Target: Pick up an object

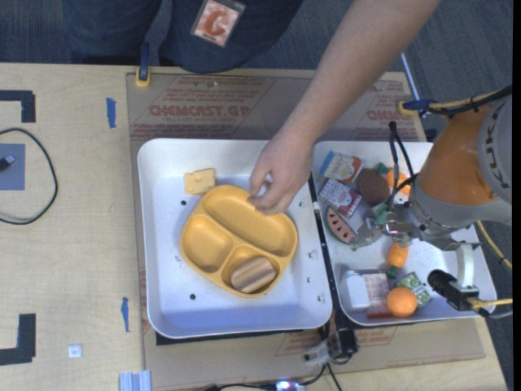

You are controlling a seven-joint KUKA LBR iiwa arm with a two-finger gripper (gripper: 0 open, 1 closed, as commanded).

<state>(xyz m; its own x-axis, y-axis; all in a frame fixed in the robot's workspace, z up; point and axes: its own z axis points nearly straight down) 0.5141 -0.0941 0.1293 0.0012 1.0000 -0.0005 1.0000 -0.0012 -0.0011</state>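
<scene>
My gripper hangs low over the middle of the right bin, below the arm's orange band. It sits just right of a watermelon slice and above a small orange fruit. Nothing can be made out between its tips. Around it lie a brown round object, two printed packets, a bigger orange, a green packet and a white box.
The left bin holds a yellow divided plate with a bread roll in one compartment, and a pale yellow block beside it. A person's hand reaches in from above and touches the plate's far rim.
</scene>
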